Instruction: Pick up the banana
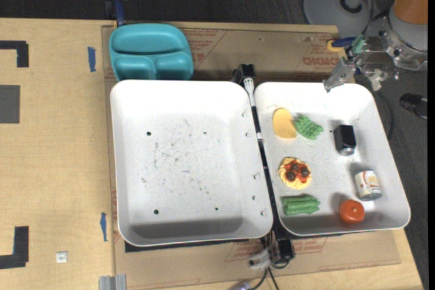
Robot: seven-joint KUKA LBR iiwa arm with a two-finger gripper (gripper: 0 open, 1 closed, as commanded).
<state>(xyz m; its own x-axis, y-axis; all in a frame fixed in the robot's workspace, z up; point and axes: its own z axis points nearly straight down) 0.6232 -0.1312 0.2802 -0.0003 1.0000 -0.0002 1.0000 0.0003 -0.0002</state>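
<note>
The banana (285, 123), a stubby yellow piece, lies in the upper left part of the right bin (387, 166), touching a green leafy toy (308, 127) on its right. My gripper (352, 83) hangs over the bin's far rim, up and to the right of the banana and well apart from it. Its fingers are spread open and hold nothing.
The right bin also holds a black can (345, 138), a small pizza-like toy (295, 172), a green vegetable (300, 204), a white can (368, 184) and an orange-red round fruit (351, 211). A teal divided tray (151, 51) sits behind the left bin (183, 159).
</note>
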